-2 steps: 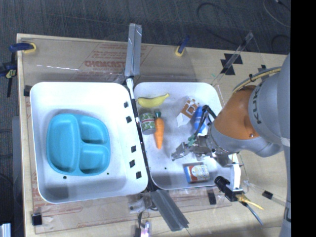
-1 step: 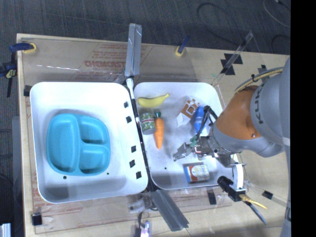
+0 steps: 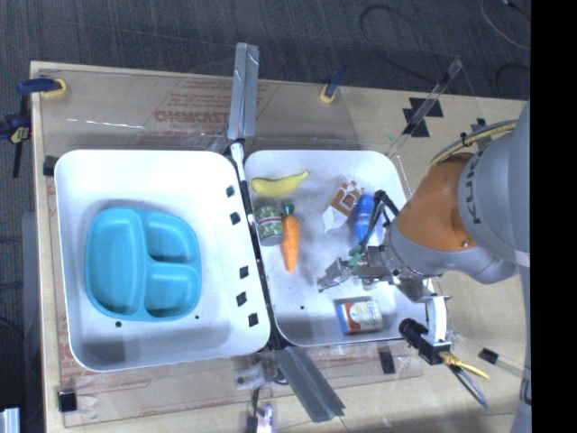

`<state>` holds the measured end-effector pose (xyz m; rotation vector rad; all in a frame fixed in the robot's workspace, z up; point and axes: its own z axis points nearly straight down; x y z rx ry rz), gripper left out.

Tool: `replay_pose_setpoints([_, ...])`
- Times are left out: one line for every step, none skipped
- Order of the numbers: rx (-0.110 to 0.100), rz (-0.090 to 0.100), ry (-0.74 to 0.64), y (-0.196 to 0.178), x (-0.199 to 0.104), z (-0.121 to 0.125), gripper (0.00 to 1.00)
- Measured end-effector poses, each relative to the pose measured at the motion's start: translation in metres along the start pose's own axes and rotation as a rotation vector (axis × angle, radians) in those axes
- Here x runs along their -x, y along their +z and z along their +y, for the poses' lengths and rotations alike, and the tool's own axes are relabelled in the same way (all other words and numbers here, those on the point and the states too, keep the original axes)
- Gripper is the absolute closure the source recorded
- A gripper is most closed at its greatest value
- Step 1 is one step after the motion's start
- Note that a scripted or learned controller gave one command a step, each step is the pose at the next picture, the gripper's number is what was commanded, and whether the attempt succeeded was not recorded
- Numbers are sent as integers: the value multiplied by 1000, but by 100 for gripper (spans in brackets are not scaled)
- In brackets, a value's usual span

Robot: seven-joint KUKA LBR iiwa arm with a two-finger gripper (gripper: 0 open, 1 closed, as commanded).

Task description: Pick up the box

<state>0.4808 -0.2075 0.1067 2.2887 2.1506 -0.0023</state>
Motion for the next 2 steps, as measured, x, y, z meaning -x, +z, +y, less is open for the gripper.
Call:
replay_pose_setpoints([-1,3,69,6,1,-4,0])
replay_pose_setpoints([-2,4,-152,14,-3,-4,0])
